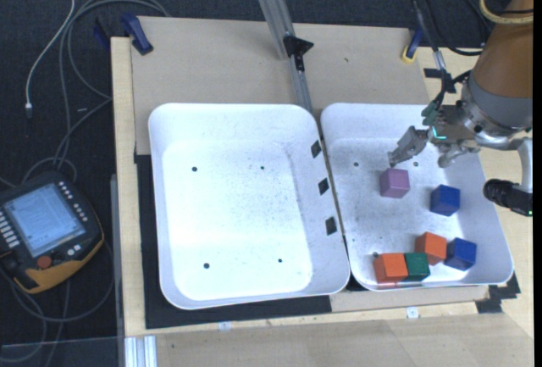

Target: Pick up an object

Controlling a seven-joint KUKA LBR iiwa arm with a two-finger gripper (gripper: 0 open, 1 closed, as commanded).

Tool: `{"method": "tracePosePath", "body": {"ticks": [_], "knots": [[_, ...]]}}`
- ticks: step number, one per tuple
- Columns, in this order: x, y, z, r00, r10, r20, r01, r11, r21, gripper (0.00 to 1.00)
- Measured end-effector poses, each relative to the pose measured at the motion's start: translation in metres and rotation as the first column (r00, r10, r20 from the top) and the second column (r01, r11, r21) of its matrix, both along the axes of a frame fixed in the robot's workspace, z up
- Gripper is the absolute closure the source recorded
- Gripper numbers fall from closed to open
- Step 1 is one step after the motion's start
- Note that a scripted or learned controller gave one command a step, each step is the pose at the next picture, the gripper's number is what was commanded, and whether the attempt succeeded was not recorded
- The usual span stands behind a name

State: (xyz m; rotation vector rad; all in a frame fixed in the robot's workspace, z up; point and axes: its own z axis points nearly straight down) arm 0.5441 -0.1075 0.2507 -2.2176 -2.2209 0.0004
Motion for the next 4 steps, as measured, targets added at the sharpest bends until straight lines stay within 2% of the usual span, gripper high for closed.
{"method": "tracePosePath", "body": {"ticks": [1,2,3,4], "knots": [[0.038,-0.019,-0.13,1.0,-0.001,-0.007,0.001,1.0,0.001,0.0],[0.04,-0.018,-0.115,1.0,0.0,0.003,0.0,1.0,0.0,1.0],[0.055,0.087,-0.048,1.0,0.009,0.009,-0.009,1.0,0.002,1.0],[0.082,0.153,-0.006,1.0,0.008,0.01,-0.008,1.0,0.002,1.0]]}}
